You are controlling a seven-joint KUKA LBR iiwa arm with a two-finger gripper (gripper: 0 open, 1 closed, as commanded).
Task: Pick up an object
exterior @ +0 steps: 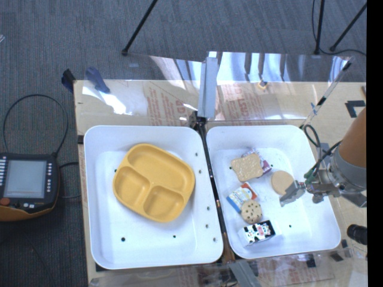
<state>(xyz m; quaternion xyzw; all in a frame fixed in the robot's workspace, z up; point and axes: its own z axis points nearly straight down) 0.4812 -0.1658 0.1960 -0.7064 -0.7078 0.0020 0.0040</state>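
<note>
Grey carpet surrounds a bench with two white bins; the right bin holds the loose items, the left bin a yellow tray.

Nothing is lifted yet, so the pick looks barely begun. The likeliest target, judging by nearness, is the tan disc, lying on the bin floor just beside and up-left of the claw. Left of the claw sit a cracker, an orange-and-blue packet and a cookie; below-left of it lies a small cow-print carton. All rest flat, apart from the claw. Still to do: descend, close on one item, raise it.

Whether the claw's tips are spread or together I cannot tell; they read as one grey blur against the white floor, and its height above the floor is unclear too. Most of the arm is cut off at the right. A purple-edged wrapper behind the cracker is half hidden.
</note>
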